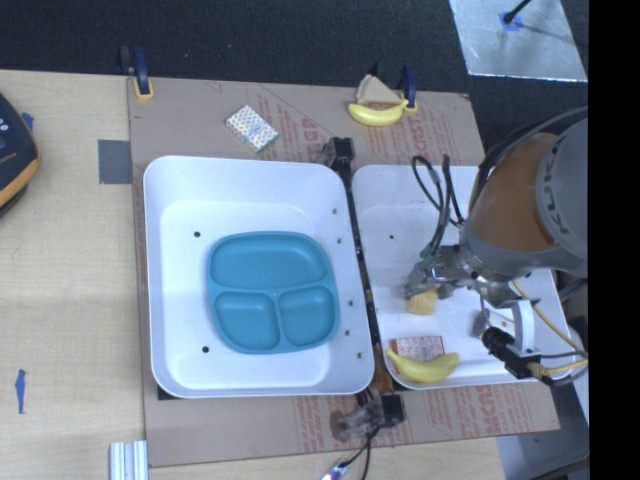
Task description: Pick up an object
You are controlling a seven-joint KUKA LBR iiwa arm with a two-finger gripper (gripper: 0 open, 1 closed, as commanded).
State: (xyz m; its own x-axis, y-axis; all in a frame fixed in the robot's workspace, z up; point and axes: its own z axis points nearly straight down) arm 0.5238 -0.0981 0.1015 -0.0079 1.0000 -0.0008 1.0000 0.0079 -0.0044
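On your left, the white bin (160, 268) holds a blue divided plate (270, 290), lying flat near its middle. Both bins sit on a brown cardboard sheet (300, 118) spread over the wooden desk (60, 298). At the sheet's far edge you'll see two blue clamps (141, 71) (408, 86). A yellow banana (375, 114) lies just beside the right-hand one, with what may be a tan wedge (378, 90) touching it behind. A small patterned packet (251, 127) lies above the left bin, a grey tape patch (115, 161) off its corner. A yellow-and-black device (12, 153) pokes in at the left edge.
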